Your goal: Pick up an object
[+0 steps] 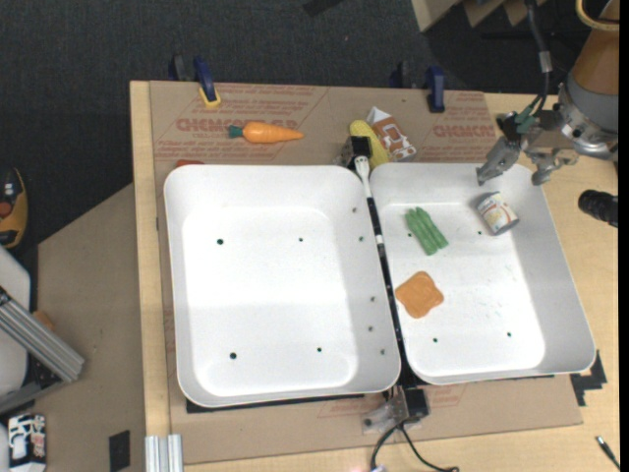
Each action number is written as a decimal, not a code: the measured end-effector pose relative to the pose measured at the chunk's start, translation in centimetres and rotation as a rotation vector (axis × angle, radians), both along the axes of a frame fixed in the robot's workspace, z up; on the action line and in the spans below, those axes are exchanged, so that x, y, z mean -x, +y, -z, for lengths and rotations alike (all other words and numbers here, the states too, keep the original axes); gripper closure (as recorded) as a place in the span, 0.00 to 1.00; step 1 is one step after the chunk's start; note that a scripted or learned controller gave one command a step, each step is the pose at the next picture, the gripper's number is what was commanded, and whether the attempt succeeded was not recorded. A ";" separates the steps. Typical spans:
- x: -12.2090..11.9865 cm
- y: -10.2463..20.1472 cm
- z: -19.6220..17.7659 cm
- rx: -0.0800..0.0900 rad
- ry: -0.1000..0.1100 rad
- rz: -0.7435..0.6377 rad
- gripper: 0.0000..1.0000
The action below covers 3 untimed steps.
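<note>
In the right bin (550,303) lie a green ridged piece (427,230), an orange flat piece (419,295) and a small grey-white can (495,212) on its side near the far edge. My gripper (517,164) hangs above the bin's far right corner, just beyond the can. Its two fingers (490,168) are spread apart with nothing between them.
The left bin (197,293) stands beside the right one. On the board behind the bins lie a toy carrot (265,133), a yellow item (364,138) and a small brown-and-white packet (393,138). Two blue clamps (206,79) hold the board's far edge.
</note>
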State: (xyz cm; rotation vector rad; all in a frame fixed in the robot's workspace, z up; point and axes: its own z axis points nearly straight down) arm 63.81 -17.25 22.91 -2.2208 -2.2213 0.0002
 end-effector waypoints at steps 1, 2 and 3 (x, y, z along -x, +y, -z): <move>-2.5 -2.0 10.9 -0.002 0.011 0.001 0.00; -2.9 -2.0 9.0 0.003 -0.004 -0.002 1.00; 0.1 -2.2 5.9 0.001 0.000 0.001 1.00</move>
